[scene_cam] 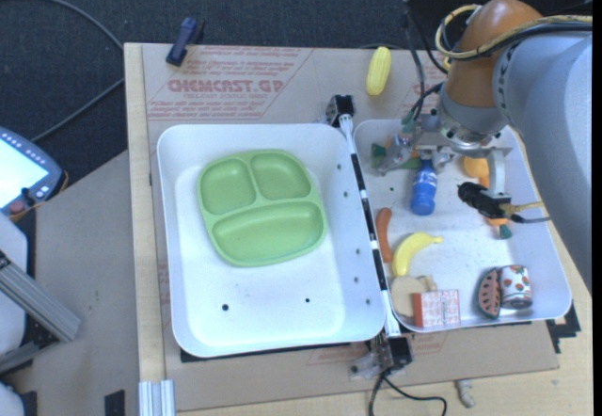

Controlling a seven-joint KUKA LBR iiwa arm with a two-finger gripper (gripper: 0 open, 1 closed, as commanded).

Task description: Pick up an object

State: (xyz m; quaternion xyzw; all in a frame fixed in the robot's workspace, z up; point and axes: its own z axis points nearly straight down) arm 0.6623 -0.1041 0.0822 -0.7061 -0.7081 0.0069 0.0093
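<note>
A board lettered "CHEMCAST GP" [226, 85] lies behind the green divided plate [261, 207], while right of it the gripper [423, 149], grip unclear, hovers over a blue bottle [424, 192].

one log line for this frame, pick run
arm: over right bin | gripper: above blue bottle | grasp: none seen | left bin: green tray
</note>
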